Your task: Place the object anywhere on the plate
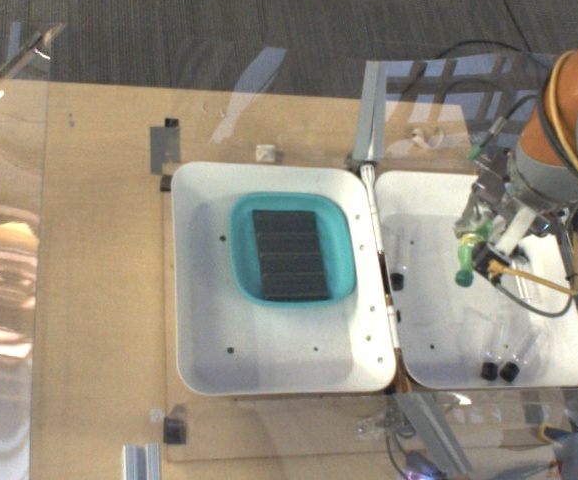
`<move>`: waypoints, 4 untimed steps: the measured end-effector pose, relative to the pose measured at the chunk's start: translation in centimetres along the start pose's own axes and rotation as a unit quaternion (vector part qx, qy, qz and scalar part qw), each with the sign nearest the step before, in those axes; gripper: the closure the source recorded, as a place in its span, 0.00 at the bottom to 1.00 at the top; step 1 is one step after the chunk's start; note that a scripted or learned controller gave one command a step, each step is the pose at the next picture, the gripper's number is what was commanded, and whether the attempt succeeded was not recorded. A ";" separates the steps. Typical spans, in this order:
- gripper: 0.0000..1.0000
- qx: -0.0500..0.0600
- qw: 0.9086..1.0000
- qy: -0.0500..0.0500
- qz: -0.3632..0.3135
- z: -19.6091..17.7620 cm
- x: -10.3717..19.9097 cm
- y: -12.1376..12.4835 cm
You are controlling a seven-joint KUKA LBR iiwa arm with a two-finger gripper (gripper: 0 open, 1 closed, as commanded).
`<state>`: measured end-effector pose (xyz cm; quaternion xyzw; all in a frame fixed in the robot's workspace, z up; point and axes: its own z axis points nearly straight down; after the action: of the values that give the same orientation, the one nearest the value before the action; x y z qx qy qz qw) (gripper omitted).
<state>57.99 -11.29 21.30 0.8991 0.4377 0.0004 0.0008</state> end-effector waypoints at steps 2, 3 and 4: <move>0.00 0.000 1.000 0.000 -0.013 0.2 -4.1 6.6; 1.00 -0.002 1.000 0.000 -0.018 -0.9 -3.8 6.6; 0.00 -0.002 1.000 0.000 -0.018 -0.9 -3.7 6.6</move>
<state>60.84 -18.29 22.18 0.8909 0.4542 0.0011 0.0023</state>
